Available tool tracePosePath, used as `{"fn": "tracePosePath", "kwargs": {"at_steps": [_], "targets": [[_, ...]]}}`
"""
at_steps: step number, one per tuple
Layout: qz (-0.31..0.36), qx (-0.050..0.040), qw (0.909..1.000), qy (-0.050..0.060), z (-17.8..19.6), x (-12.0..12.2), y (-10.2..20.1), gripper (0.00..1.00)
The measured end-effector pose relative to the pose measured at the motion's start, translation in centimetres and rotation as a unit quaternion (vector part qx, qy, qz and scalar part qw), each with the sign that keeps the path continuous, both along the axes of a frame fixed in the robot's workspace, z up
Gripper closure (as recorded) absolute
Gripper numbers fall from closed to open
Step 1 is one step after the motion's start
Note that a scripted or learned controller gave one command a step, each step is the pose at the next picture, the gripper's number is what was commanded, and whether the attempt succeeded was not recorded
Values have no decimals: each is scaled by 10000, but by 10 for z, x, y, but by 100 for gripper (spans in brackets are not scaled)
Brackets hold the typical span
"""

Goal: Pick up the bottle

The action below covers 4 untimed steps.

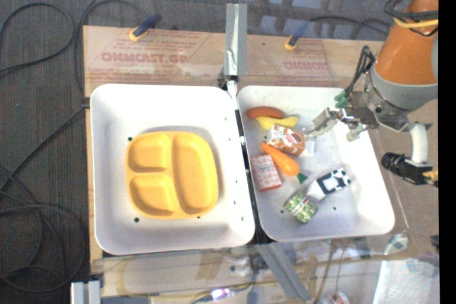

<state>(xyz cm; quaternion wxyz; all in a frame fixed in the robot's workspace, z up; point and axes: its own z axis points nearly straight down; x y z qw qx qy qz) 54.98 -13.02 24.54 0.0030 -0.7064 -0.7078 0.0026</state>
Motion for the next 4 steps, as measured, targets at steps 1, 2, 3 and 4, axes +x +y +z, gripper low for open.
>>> {"fn": "tracePosePath", "kwargs": {"at_steps": [1,2,3,4], "targets": [[-1283,-21,9917,-82,-123,-29,6,0],[-1712,-89,9844,-402,-134,-46,13,0],[-2123,-30,9772,15,-66,-67,101,0],[-186,-15,9998,2,-32,-66,5,0]]}}
